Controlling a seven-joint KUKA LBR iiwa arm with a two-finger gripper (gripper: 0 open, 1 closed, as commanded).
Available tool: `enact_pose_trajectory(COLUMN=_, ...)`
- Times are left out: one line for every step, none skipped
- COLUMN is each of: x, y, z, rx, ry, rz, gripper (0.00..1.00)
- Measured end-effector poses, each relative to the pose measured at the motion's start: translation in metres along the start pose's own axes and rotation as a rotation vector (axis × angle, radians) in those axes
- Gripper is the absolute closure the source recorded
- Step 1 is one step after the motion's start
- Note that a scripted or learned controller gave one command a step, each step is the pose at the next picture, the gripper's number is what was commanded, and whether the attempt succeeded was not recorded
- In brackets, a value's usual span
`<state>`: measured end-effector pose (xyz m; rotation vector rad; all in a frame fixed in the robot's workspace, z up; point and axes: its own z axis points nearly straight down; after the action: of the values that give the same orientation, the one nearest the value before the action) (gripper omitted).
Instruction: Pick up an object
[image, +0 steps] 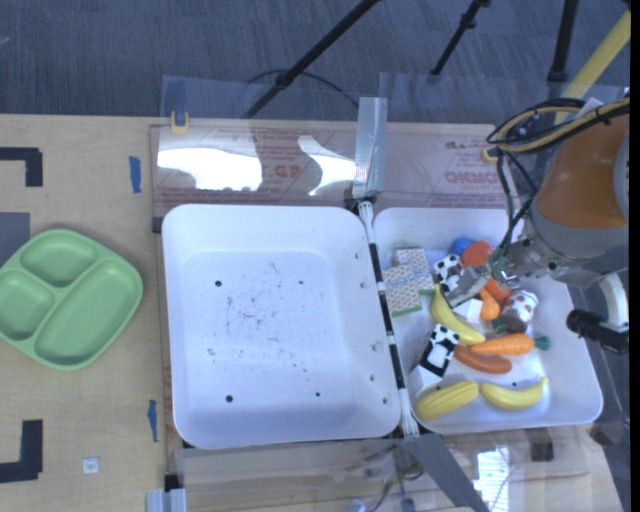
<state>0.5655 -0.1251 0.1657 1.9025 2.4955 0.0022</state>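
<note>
Gripper (478, 283) sits low in the right bin (580, 405) at frame right, down among the heaped toys (480, 350), probably going for a banana (452, 322); can't tell whether it has clamped anything.

A green divided plate (66, 297) with three compartments lies on the wooden bench (80, 180), well apart to the left of the bins. Blue tape strips (134, 173) and black corner marks (28, 165) sit on the benchtop near it. Behind the bins stands a clear plastic screen (260, 150) with an upright metal post (369, 145), and dark tripod legs (320, 50) cross the grey carpet (90, 50) beyond.
</note>
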Motion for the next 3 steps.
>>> enact_pose_trajectory(x=-0.054, y=0.043, z=0.026, rx=-0.002, ry=-0.002, rz=-0.297, gripper=0.00)
enact_pose_trajectory(x=-0.071, y=0.047, z=0.055, rx=-0.023, ry=-0.014, rz=-0.521, gripper=0.00)
enact_pose_trajectory(x=-0.060, y=0.058, z=0.053, rx=-0.027, ry=-0.040, rz=-0.816, gripper=0.00)
